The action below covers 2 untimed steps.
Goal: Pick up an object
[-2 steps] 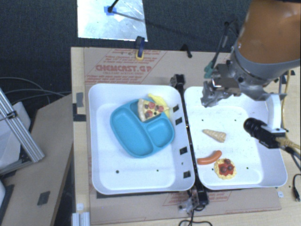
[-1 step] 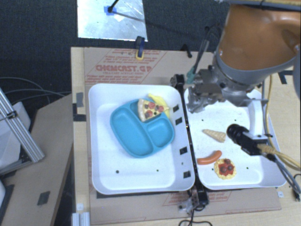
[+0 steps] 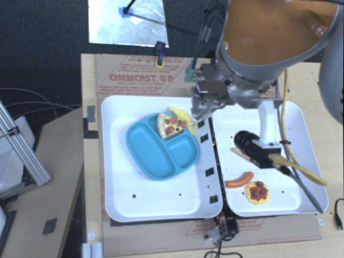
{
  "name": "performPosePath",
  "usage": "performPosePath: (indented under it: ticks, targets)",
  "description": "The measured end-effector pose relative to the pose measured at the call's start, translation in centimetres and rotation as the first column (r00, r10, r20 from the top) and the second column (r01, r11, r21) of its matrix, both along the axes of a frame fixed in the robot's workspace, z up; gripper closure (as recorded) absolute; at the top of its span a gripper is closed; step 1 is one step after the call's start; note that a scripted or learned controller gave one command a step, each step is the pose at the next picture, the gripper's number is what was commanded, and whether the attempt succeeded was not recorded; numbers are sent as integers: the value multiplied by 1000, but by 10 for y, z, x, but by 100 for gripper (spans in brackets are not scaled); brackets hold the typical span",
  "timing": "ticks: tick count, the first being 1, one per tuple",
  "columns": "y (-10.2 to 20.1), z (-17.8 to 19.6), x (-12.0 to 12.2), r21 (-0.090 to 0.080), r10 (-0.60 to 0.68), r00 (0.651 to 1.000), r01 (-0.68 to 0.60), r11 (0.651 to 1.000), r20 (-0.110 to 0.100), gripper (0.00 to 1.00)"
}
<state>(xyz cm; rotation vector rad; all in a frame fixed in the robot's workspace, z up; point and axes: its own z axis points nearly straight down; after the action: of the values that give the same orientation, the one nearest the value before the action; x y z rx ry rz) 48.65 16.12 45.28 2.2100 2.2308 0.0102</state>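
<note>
Gripper (image 3: 200,112) hangs over the left bin's (image 3: 115,144) far right edge, just beside the pizza slice (image 3: 171,126) on the blue plate (image 3: 156,155); clenched or released, I cannot tell; 1 sausage (image 3: 238,180) lies in the right bin (image 3: 301,144)

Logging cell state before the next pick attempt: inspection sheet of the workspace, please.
Surface: left bin and right bin, side by side on printed cardboard.
Job's things: blue divided plate with pizza slice, left bin; sausage and round mini pizza, right bin.
Clutter: nothing seen.
Grippers: the gripper hangs over the bins' shared wall, beside the plate's far-right rim.
Cables: dark cables off-bench, left.
Surroundings: aluminium frame left; shiny sheet beyond bench.
</note>
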Motion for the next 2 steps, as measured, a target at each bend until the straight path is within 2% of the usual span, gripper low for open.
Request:
performPosePath:
  ticks: [1, 2]
  targets:
    - [-24, -51, 0, -5, -11, 1000, 11, 1000, -8, 100]
    - [-23, -38, 1, -2, -5, 1000, 5, 1000, -1, 100]
